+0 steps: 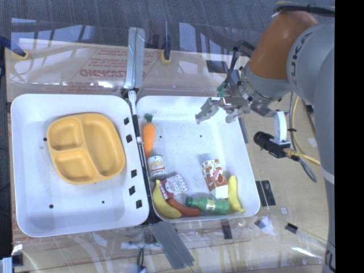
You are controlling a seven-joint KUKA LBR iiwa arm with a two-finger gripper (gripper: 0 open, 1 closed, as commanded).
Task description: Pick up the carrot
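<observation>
An orange carrot (148,137) with a green top lies against the left wall of the right bin (187,111), pointing toward the front. My gripper (219,111) hangs over the bin's back right part, well to the right of the carrot and apart from it. Its fingers (205,112) look spread, with nothing between them.
A yellow divided plate (85,148) sits in the left bin (34,209). At the front of the right bin lie a small jar (157,166), a carton (214,176), a green bottle (208,205), two bananas (160,203) and a red sausage (183,207).
</observation>
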